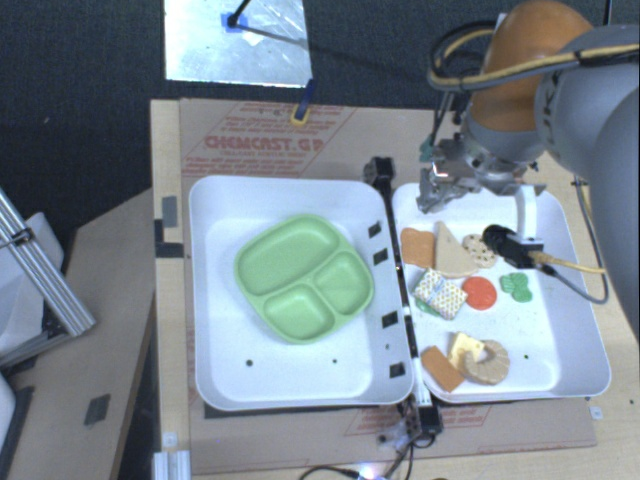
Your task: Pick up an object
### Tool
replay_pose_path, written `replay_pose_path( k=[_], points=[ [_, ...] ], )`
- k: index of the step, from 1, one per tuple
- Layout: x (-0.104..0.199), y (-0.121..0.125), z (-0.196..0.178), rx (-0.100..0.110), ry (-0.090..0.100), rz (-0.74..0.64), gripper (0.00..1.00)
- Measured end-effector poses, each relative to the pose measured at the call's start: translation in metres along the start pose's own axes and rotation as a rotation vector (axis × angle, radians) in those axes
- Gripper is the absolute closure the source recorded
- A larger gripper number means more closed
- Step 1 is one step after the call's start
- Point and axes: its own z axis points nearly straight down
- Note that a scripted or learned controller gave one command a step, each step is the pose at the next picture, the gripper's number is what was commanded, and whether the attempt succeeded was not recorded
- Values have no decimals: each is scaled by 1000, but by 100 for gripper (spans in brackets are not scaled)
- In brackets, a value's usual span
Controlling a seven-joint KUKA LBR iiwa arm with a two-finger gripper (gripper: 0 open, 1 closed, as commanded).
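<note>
Risk is a miss, because the gripper [432, 200], state I cannot tell, hovers above the crowded toy food [455, 251].

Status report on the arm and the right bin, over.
Gripper at the right bin's far left corner, nothing seen held. Toy food clustered below it, nearest the orange cracker. Green tray alone in left bin, out of the way.

even overhead light, glare on the foil sheet [238, 26], slightly soft focus.
</note>
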Motion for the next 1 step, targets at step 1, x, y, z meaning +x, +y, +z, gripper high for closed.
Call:
replay_pose_path(
  k=[1],
  points=[
    [2, 6, 11, 0, 0, -4, 100]
  ],
)
